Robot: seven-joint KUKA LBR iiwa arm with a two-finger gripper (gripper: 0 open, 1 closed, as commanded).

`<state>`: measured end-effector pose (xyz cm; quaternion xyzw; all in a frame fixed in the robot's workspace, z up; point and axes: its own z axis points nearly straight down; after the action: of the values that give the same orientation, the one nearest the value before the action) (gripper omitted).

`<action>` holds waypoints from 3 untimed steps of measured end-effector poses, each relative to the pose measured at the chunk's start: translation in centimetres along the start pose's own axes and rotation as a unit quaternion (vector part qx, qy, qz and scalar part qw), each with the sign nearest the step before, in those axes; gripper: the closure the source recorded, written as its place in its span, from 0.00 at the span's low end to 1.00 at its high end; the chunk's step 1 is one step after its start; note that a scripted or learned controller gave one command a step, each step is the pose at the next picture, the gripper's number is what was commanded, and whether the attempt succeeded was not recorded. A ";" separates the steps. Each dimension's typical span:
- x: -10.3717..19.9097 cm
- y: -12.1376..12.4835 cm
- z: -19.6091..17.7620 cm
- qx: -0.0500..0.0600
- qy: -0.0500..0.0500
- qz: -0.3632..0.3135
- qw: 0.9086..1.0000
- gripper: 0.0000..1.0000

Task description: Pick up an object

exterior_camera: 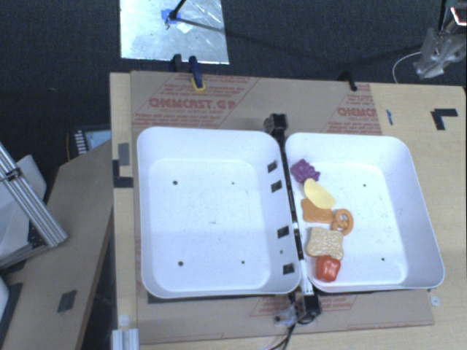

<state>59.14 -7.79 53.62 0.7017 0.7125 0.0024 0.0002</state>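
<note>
Dark carpet all round a bench topped with printed cardboard (292,100), a foil sheet (174,20) lying beyond the far edge. At top right, well clear of both bins, a pale blurred gripper (435,55); cannot tell whether open or shut. From there, down and leftward to the right bin (408,217), where everything pickable sits in a column hugging the left wall, running far to near: purple piece (304,170), yellow piece (319,193), orange slab (315,211), pretzel (343,221) just beside it, bread slice (325,243), red piece (327,268). Neighbours mostly touching, so little room for fingers between them. Left bin (204,203): bare white floor, a few dark specks.
</note>
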 end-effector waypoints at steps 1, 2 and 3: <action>5.7 -3.6 7.8 0.005 -0.001 0.003 1.000 1.00; 3.6 -10.5 -0.3 -0.004 -0.002 0.008 1.000 1.00; 11.3 -9.1 15.3 0.008 -0.001 0.002 1.000 1.00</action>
<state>49.96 3.43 38.37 0.7032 0.7110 -0.0039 -0.0045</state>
